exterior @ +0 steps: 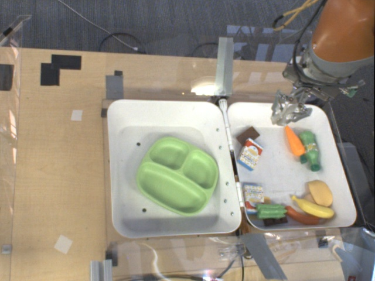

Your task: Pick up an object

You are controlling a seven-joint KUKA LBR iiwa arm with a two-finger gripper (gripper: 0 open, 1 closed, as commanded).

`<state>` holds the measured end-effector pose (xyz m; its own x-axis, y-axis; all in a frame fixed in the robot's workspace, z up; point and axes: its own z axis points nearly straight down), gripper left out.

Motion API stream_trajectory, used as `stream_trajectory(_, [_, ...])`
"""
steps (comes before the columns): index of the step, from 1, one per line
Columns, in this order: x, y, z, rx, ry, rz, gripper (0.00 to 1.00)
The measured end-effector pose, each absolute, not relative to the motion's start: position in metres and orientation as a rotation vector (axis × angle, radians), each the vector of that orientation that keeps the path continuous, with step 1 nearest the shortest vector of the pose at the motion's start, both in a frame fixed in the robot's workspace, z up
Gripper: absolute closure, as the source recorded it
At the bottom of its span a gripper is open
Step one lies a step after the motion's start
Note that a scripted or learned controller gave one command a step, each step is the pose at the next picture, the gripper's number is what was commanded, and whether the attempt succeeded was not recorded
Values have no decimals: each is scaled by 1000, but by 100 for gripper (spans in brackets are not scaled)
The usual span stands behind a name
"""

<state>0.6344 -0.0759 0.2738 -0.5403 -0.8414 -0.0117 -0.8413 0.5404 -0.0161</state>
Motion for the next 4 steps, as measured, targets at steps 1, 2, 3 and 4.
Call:
stream_trajectory(1, [622,-150,242,-2155,2278,-4,100])
stream_trajectory(2, [617,-180,100,-1490,2753,-11,100])
stream_trajectory(3, [639,-185,89,-2172,2258,-9,100])
stream_trajectory(4, [673,-167,263,-2108,2308,-28,100])
